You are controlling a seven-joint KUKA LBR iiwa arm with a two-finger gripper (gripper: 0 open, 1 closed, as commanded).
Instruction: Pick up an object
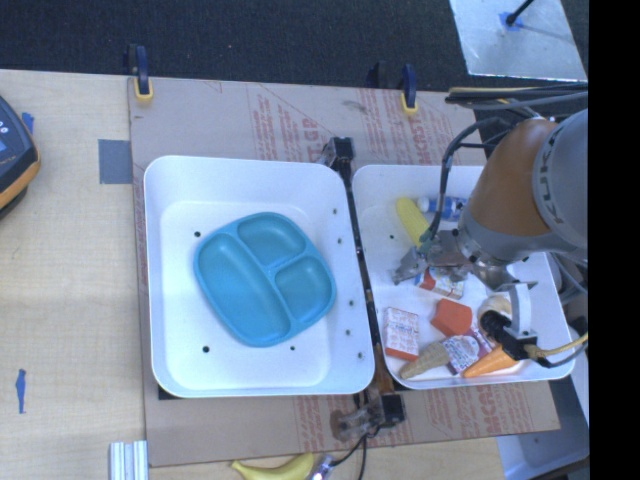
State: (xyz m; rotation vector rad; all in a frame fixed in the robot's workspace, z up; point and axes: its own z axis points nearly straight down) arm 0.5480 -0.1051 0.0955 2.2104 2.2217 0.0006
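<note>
My gripper (425,265) hangs low inside the right bin (372,268), near its middle, under the grey arm with the orange band (510,183). A small red and white packet (441,284) lies just below it, partly covered by the gripper. A yellow oblong piece (409,218) lies right behind the gripper, beside a blue and white item (447,206). Towards the front lie an orange block (452,317), a red and white card (402,331), a cone-shaped toy (428,359) and an orange carrot-like piece (494,363).
The left bin (170,268) holds a blue divided plate (264,277). A black clip (341,151) sits between the bins at the back. A banana (272,465) lies on the bench in front. The arm's bulk covers the right bin's far side.
</note>
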